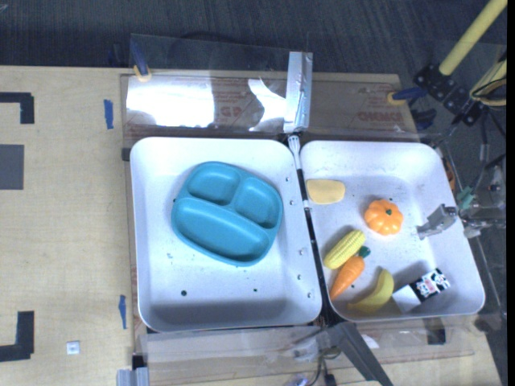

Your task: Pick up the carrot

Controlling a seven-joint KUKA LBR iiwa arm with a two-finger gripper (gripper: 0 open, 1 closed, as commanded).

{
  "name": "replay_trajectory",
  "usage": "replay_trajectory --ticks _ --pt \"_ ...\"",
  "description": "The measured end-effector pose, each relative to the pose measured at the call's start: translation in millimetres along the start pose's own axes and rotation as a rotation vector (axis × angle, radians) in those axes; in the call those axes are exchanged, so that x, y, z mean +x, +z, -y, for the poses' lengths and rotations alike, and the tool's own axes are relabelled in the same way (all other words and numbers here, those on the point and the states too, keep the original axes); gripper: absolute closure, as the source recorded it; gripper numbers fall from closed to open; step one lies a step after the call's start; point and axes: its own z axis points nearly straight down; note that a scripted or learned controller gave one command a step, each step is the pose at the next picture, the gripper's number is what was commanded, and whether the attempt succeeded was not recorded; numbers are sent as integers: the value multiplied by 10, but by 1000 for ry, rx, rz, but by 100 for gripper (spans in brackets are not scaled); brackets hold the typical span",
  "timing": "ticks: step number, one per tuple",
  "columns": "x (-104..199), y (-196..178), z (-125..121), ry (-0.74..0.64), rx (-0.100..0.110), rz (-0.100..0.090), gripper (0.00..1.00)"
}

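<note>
Carrot (348,276) in right bin (354,161) — gripper (438,220) well apart

Bright, even overhead light across the bench, and the two white bins (161,167) come up almost washed out, little surface detail on their floors. Strong glare on the clear plastic sheet (205,99) behind the left bin, a white blaze that swallows the print underneath. Shadows are soft and short: a faint one hugs the near edge of the blue tray (228,211), small ones sit under the toys in the right bin. The dark floor (241,6) at the top stays dim and grainy. Overall sharpness is modest, edges slightly soft, fine detail smeared at the right side.
</note>
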Motion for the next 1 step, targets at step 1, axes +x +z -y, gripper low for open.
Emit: replay_trajectory --ticks 1 --pt "345 628 -624 92 1 0 0"
